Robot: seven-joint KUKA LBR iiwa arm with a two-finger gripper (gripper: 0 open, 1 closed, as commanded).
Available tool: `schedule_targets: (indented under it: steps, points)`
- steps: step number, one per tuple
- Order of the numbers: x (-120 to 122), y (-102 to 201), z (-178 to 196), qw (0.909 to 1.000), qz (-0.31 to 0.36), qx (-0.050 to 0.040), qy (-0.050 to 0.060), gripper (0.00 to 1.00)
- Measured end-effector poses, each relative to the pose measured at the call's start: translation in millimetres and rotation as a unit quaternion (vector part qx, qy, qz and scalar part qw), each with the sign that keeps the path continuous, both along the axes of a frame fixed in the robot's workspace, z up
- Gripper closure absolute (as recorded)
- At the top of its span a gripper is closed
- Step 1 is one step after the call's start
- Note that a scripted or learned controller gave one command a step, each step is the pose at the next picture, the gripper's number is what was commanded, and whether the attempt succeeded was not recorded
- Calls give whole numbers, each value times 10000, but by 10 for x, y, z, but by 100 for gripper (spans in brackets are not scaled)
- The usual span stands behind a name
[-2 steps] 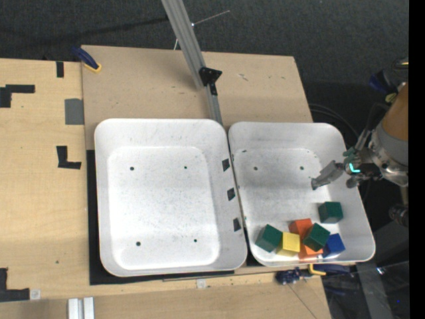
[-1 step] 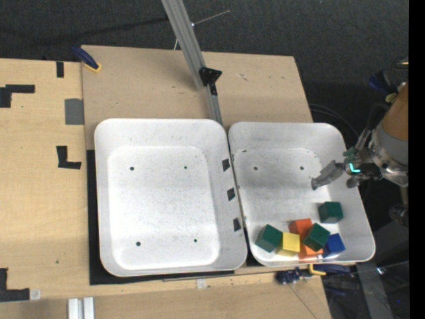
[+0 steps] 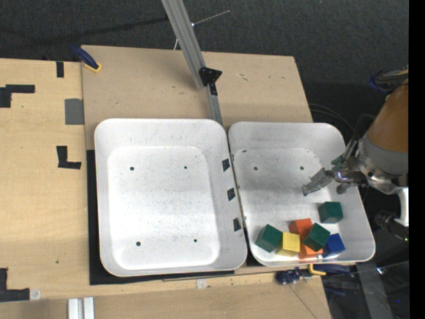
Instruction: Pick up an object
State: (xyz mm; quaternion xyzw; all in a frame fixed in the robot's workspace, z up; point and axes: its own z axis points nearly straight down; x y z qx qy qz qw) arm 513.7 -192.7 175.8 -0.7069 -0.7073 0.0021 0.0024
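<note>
The arm [image 3: 388,135] reaches in from the right, over the right-hand bin [image 3: 279,138]. Its gripper [image 3: 327,180] hangs above the bin's right side, one grey finger [image 3: 315,183] slanting toward the bin floor. How far the claw is parted cannot be told from this angle, and nothing is seen between its fingers.

The blocks lie in the near corner of the right bin. A dark green cube [image 3: 330,211] sits alone, just below the gripper and apart from it. The rest are clustered: a green cube [image 3: 269,237], a yellow cube [image 3: 291,242], an orange block [image 3: 303,227], another green cube [image 3: 317,235] and a blue cube [image 3: 334,244], touching or overlapping one another.

The left bin [image 3: 106,178] sits alongside, its rim meeting the right bin's.
</note>
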Motion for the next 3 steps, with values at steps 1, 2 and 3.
schedule_targets:
  steps: [1,2,3]
  points:
    - [-18,-76,-458,10000,-2,-11,-25,0]
    - [-26,-69,-860,10000,2,-3,-11,0]
    - [-21,-60,-748,10000,6,5,-16,100]
